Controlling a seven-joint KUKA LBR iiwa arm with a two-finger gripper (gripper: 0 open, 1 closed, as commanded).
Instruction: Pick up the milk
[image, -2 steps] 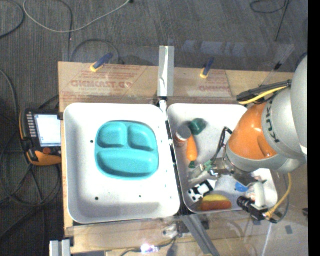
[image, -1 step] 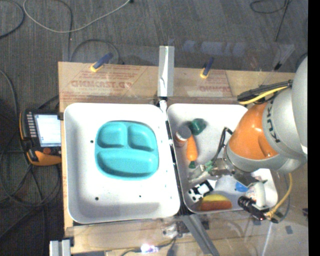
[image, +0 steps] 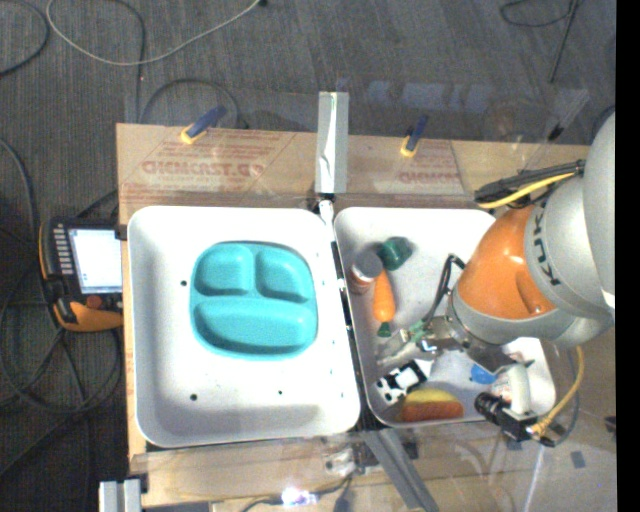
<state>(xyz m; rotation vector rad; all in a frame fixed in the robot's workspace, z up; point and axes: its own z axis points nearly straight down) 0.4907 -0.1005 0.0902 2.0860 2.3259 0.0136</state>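
The gripper (image: 405, 345) hangs low in the right bin (image: 352, 300), its metal fingers (image: 392, 352) pointing toward the bin's near-left part; whether they are spread or closed cannot be told from here, and nothing is seen between them. Just below the fingertips lies the milk (image: 402, 378), a small black-and-white carton, close to the gripper but not visibly gripped; beside it, against the bin's near wall, rests a red-and-yellow piece of toy food (image: 433, 404). An orange carrot (image: 384, 296) lies just above the gripper, with a round brown-topped item (image: 366, 266) and a dark green one (image: 396, 251) beyond it toward the far wall; a small blue object (image: 481, 375) sits under the wrist. The arm (image: 520, 270), orange-banded and grey, covers the bin's right half. In the left bin (image: 150, 330) sits a teal sectioned tray (image: 255, 300), well apart from the gripper; a handheld pendant (image: 82, 270) lies left of the bench.
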